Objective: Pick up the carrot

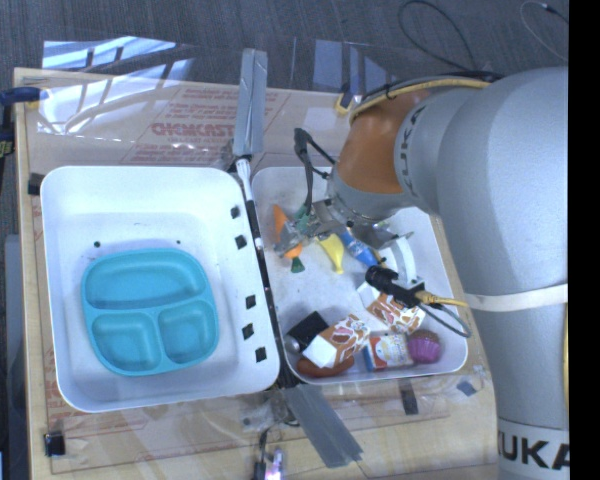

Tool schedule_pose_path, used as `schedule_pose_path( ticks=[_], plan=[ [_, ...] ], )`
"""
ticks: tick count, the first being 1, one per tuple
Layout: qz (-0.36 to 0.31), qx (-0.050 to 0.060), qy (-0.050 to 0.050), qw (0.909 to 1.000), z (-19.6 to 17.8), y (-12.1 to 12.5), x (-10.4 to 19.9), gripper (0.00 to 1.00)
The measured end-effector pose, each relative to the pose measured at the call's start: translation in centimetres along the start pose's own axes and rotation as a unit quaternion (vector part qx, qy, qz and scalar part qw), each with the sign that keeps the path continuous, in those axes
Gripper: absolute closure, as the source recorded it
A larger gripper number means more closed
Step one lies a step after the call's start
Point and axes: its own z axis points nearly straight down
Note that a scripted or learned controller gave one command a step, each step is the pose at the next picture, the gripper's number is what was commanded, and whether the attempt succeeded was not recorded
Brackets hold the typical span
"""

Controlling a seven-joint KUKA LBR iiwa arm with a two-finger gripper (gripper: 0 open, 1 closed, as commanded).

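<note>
Carrot (279, 219) lying in right bin (450, 268), upper left area, near dividing wall, just beside gripper (305, 230). Long axis running roughly up-down in view; cannot tell which end is tip. Judging it light, stiff toy, smooth and slippery; gripping across mid-body advisable. Gripper hanging low over clutter; finger state: cannot tell.

The arm (480, 168) reaches into the right bin (450, 358), its gripper (302, 230) low beside the carrot (279, 219). A banana (331, 253) and packets lie near. The left bin (60, 198) holds a blue tray (150, 308).
</note>
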Motion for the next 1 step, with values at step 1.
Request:
schedule_pose_path(
  ticks=[1],
  plan=[
    [-0.023, 0.001, 0.003, 0.9997, -11.66, 3.24, 5.83, 1.00]
  ],
)
